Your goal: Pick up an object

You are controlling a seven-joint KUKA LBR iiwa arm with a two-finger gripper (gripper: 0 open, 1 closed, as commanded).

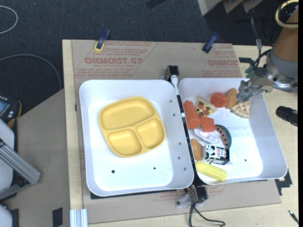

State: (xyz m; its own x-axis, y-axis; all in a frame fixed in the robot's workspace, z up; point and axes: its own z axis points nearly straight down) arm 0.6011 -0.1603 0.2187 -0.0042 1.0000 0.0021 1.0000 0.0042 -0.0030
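The right bin (265, 145) holds a heap of toy food. At the back lie a pizza slice (204, 108), a red tomato (218, 100), a croissant (231, 99) and a waffle wedge (242, 109). Below them are an orange sausage (191, 115), a red block (207, 124), a watermelon slice (224, 135), a black-and-white carton (217, 153) and a corn cob (211, 171). My gripper (246, 92) hangs at the bin's back right, right over the croissant and the waffle wedge. Its fingertips blend into the toys beneath.
The left bin (90, 141) holds a yellow divided plate (131, 126). A black clip (172, 73) sits where the two bins meet at the back. Blue clamps (101, 40) (210, 42) hold the cardboard board's rear edge. The right bin's front right floor is bare.
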